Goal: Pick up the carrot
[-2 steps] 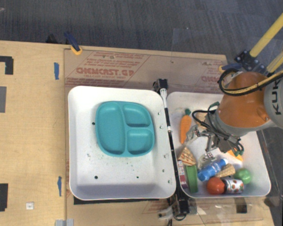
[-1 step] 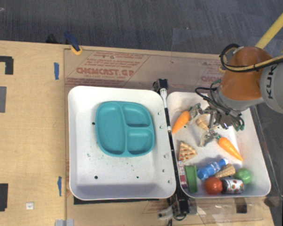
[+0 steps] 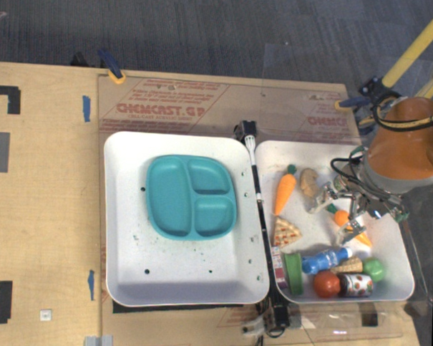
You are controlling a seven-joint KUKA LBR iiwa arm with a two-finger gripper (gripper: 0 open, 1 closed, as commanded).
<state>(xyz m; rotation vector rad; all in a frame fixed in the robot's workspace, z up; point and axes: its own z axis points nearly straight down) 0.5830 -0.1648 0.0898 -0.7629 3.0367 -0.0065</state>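
1. The carrot [image 3: 284, 194] lies in the right bin [image 3: 405, 277], near its left wall, green top pointing away from me and orange tip towards the pizza slice [image 3: 286, 234] just below it. Nothing is touching it.
2. The arm [image 3: 406, 145] reaches in from the right, its orange band bulking over the bin's far corner, and the gripper [image 3: 351, 210] hangs low over the middle of the bin, well to the right of the carrot.
3. Whether the gripper is wide or narrow, I cannot tell: cables and metal parts tangle together there, and a small orange piece [image 3: 341, 217] sits right in among them.
4. Between gripper and carrot lies a tan, potato-like lump [image 3: 308, 182], so I'd say any sideways move has to clear it.
5. The front of the bin is crowded: blue bottle [image 3: 326, 259], green cylinder [image 3: 292, 271], red tomato [image 3: 326, 284]. The carrot lies apart, which should help.
6. The left bin [image 3: 121, 222] holds a teal divided plate [image 3: 191, 197].
7. My read: the pick hasn't begun.
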